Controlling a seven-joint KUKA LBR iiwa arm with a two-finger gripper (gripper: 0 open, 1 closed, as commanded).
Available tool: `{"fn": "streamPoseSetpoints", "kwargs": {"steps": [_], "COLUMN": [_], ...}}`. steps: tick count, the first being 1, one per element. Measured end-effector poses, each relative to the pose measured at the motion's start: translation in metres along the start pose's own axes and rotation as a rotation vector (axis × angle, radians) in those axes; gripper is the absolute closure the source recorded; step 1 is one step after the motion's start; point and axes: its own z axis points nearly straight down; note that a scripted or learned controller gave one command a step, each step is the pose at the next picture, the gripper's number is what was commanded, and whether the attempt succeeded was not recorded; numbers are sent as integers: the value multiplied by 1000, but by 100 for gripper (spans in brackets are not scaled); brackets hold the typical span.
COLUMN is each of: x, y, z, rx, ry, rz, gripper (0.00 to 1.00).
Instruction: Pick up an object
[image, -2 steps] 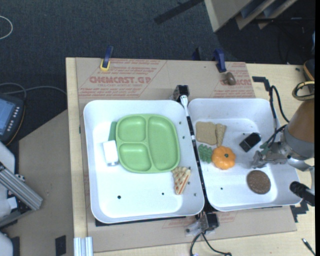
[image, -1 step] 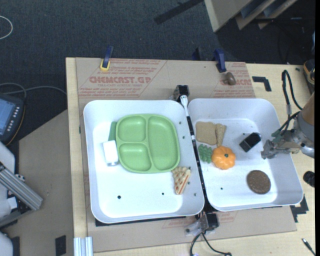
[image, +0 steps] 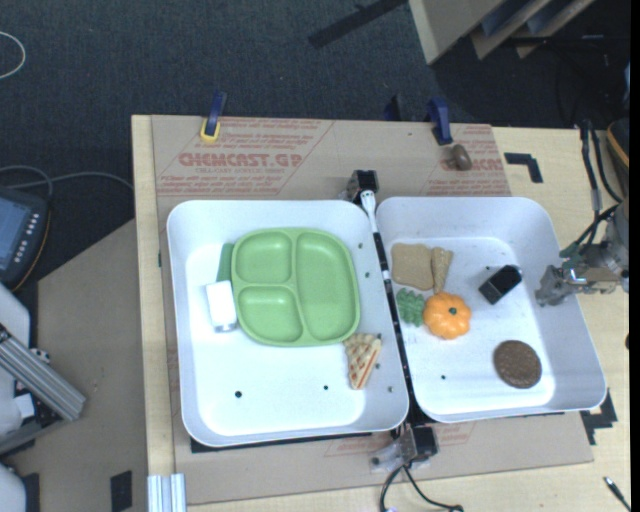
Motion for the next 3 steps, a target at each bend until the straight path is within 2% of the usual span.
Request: {"fn": "streamPoseSetpoints", "kwargs": {"steps": [1, 3], "x": [0, 99], "y": [1, 0], "z": [-23, -9], "rx": [2, 10], "ry": [1, 7], "rz": [0, -4], "gripper": [100, 100]}}
